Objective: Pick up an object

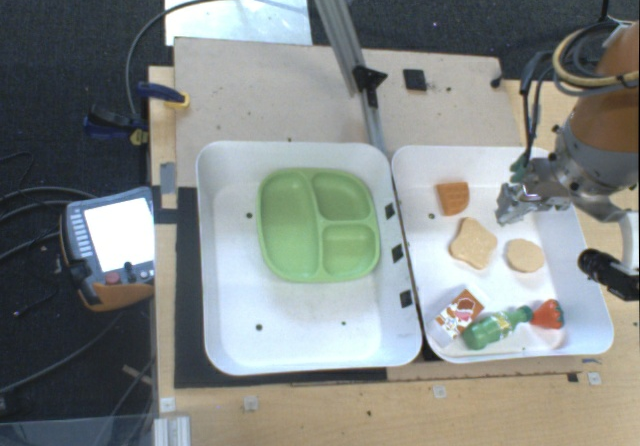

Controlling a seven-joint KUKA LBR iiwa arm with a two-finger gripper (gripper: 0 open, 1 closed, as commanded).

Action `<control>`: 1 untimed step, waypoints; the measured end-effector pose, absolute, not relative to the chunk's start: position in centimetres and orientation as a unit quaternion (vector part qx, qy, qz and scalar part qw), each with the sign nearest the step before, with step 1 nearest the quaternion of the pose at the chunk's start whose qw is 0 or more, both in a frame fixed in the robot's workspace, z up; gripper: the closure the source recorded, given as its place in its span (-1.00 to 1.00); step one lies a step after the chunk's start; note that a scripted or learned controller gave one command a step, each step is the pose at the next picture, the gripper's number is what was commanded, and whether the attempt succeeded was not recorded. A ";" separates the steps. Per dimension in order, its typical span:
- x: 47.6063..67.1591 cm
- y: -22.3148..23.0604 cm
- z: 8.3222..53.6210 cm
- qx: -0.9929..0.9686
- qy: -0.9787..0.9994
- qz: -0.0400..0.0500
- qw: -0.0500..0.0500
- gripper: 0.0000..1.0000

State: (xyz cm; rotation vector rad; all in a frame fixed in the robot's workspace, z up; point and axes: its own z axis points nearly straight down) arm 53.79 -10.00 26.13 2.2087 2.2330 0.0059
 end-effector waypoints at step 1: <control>54.6 -4.9 26.5 0.703 0.711 0.002 0.000 1.00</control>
